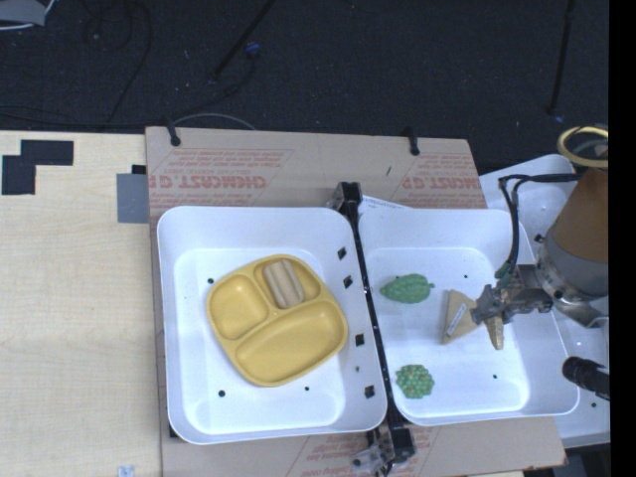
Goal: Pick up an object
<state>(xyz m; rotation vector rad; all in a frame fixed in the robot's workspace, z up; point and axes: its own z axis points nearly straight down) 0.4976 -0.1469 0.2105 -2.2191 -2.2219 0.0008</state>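
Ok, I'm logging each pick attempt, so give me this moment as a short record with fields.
left bin: yellow divided tray with a tan piece in its upper right compartment
right bin: green leafy item, green bumpy item, tan wedge
gripper: low over the right bin's right side, next to the tan wedge
grasp: cannot tell

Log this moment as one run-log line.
gripper: right bin, beside tan wedge | grasp: unclear | green pieces: untouched | yellow tray: left bin
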